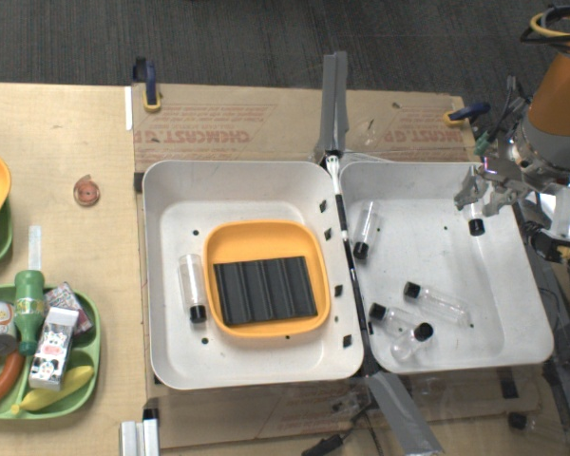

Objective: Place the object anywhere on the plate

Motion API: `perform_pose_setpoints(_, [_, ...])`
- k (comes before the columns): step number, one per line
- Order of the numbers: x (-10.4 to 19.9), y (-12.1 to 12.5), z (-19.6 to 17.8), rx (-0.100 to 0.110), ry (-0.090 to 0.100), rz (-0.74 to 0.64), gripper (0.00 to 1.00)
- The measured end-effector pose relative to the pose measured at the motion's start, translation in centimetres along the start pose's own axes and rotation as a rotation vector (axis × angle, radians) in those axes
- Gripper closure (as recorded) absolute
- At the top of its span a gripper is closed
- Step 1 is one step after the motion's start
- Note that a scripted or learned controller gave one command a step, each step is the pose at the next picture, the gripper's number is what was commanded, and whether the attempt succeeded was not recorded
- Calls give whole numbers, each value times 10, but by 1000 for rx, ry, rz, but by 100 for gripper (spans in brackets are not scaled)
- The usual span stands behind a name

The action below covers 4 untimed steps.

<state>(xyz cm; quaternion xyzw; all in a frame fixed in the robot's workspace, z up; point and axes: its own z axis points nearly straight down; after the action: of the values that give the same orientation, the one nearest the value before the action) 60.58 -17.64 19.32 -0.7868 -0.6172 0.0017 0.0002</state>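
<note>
Even, fairly bright overhead light falls on the bench, and the two white bins (161, 255) come out pale, nearly washed out, with only soft, short shadows under the orange plate (266, 238) and the clear vials (437, 302). Focus is moderate: small print on the cardboard (209, 133) stays readable, while the arm (551, 112) at the right edge looks slightly smeared.

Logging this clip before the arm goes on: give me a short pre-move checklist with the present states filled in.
1. Plate sits in left bin: ok.
2. Plate has room: not ok, a black ridged block covers most of it.
3. Vials to pick lie in right bin: ok, e.g. one.
4. One vial lies beside the plate, off it: not ok.
5. Gripper over right bin's far edge: ok.
6. Object held: cannot tell.
</note>
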Motion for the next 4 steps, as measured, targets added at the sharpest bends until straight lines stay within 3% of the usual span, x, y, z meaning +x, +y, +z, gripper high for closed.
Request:
perform_pose_setpoints(1, [-6, -10, 17, 0, 2, -253, 100])
perform_pose_setpoints(2, [27, 18, -21, -3, 1, -347, 100])
perform_pose_setpoints(3, [19, 50, 6, -4, 0, -465, 100])
perform_pose_setpoints(4, [28, 30, 9, -3, 1, -656, 100])
